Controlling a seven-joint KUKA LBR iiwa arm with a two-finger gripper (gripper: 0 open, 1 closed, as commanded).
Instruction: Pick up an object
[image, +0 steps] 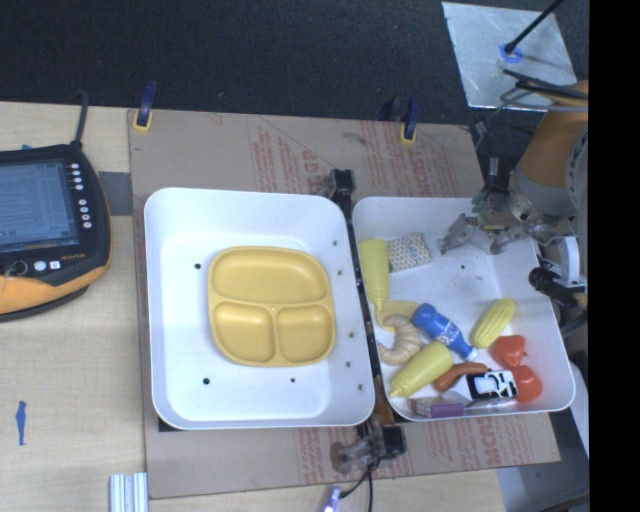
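Observation:
My gripper (486, 229) hangs over the far part of the right bin (545, 300), its fingers spread open with nothing between them. Below it in the bin lie several toys. A yellow squeeze bottle (374, 268) lies along the left wall, beside a patterned sponge (407, 252). Toward the near side are a blue bottle (441, 328), an ear of corn (494, 322), a red pepper (512, 352), a second yellow bottle (422, 368), a beige ring (401, 340) and a black-and-white block (492, 385). The sponge is the nearest to the gripper, to its left.
The left bin (180, 300) holds a yellow divided plate (270, 305). A teach pendant (45, 225) lies on the bench at the far left. A purple pen (450, 407) lies along the right bin's near wall. Clamps (403, 118) hold the cardboard at the back.

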